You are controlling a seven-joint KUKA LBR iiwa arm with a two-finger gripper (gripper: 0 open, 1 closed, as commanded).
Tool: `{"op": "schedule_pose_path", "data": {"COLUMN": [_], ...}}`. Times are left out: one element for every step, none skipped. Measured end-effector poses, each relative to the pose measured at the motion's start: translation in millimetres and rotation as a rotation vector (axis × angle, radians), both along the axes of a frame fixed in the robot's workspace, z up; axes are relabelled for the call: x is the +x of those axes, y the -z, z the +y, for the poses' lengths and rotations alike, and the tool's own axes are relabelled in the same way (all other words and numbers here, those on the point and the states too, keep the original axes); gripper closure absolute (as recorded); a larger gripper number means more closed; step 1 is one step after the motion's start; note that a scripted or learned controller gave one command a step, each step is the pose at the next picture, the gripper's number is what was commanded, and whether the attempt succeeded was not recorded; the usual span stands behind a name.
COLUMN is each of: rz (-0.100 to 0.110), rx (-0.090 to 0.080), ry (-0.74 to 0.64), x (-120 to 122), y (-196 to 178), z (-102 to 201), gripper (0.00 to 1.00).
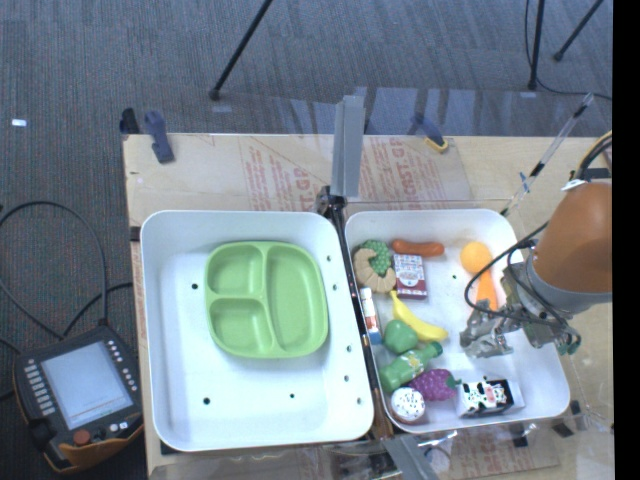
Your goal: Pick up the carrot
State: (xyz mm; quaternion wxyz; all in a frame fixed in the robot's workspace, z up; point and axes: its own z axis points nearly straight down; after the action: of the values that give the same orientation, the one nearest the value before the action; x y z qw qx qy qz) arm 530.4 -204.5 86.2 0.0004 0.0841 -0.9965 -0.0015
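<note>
1. The carrot [487, 290] is seen lying in the right bin [548, 373], near that bin's right wall, with its length running from the back toward the front.
2. An orange ball [476, 257] is found just behind the carrot, touching or almost touching its far end.
3. The pincer [488, 339] is held low over the bin floor, just in front of the carrot's near end; nothing is seen between its fingers, and how far apart they stand cannot be told from this view.
4. The arm [575, 243] is seen reaching in from the right, its orange band above the wrist hanging over the bin's right edge.
5. A banana [415, 318] is laid to the left of the carrot, with a small red box [410, 274] and a sausage [418, 248] behind it.
6. A green pepper [400, 337], a green bottle [408, 366], a bunch of grapes [435, 383] and a cupcake [408, 404] are gathered toward the front left of the bin.
7. A small milk carton [488, 396] with cow markings is set at the front, in front of the pincer.
8. A green divided plate [267, 299] is placed in the left bin [180, 408].
9. Both bins are carried side by side on the table [240, 168].
10. A handheld control screen [80, 393] is seen on the floor at the left.
</note>
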Motion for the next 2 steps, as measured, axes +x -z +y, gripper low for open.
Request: {"op": "schedule_pose_path", "data": {"rz": [-0.002, -0.005], "rx": [-0.001, -0.001], "ry": [0.0, -0.132], "x": [0.6, 64.5], "y": [-1.0, -2.3], "z": [-0.2, -6.9], "gripper": [0.0, 0.0]}}
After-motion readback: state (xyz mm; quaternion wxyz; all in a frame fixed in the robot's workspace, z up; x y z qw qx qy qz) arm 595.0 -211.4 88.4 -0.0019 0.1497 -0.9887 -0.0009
